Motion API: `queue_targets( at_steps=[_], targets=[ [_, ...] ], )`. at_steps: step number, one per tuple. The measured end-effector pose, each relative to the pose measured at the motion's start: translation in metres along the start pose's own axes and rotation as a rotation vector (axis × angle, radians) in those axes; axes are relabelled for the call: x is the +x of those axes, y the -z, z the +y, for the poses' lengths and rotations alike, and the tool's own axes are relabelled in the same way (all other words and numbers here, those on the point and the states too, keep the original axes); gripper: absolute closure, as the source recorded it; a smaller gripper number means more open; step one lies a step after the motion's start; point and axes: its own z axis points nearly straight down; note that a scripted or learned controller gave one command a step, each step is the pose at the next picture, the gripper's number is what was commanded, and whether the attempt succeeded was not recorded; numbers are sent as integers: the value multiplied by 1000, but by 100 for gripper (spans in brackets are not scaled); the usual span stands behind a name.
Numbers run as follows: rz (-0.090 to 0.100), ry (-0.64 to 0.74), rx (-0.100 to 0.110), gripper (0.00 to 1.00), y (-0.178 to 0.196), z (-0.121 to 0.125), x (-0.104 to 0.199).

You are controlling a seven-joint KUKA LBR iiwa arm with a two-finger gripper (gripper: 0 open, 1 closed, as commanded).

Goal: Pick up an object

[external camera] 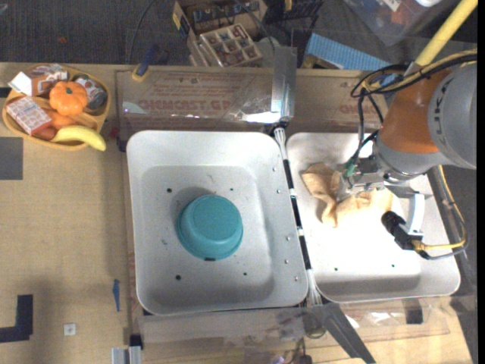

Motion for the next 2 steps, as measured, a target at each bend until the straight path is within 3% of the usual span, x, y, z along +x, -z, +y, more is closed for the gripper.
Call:
queue_targets(
  at_steps=[1,2],
  targets=[
    [0,0,0,0,0,0,0],
    [1,-3,2,100,7,0,-2]
  ],
)
